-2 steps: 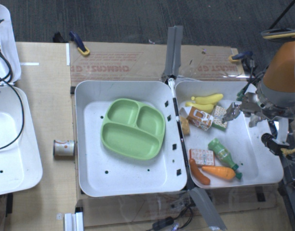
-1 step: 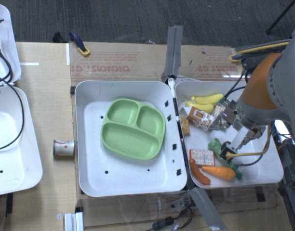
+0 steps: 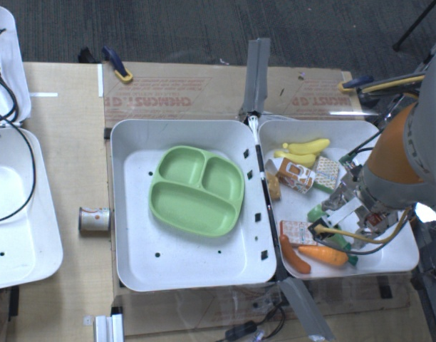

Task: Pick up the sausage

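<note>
Found sausage (image 3: 293,256) lying at near-left corner of right bin (image 3: 400,262), touching carrot (image 3: 323,255). Noted gripper (image 3: 337,206) above and right, apart from it. Cannot tell gripper's state.

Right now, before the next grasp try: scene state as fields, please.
target: sausage, lying near the front of the right bin, apart from the gripper
neighbour: carrot, close on the sausage's right
gripper: low over the right bin, behind and right of the sausage
left bin: holds a green divided plate
other right-bin items: bananas, small carton
</note>
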Action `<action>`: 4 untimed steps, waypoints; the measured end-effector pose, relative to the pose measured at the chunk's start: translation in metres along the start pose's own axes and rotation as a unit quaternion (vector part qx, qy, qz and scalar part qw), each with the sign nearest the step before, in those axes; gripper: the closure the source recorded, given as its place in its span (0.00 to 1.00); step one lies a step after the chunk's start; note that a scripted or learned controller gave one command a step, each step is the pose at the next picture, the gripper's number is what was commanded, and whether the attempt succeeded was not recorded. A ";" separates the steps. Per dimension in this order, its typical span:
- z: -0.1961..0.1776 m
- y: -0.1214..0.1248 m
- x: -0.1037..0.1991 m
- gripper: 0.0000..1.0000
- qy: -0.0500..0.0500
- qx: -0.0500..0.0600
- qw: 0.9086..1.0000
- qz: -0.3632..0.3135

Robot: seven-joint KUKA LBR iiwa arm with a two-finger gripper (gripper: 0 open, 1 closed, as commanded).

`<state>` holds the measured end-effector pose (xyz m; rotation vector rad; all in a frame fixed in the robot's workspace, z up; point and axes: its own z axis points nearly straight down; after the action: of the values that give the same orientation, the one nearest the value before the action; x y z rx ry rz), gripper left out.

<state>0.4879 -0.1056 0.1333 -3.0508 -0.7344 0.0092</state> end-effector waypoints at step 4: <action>-0.172 0.064 0.054 0.00 0.000 -0.002 1.000 0.028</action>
<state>0.5660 -0.1390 0.3044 -3.0739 -0.6495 0.0073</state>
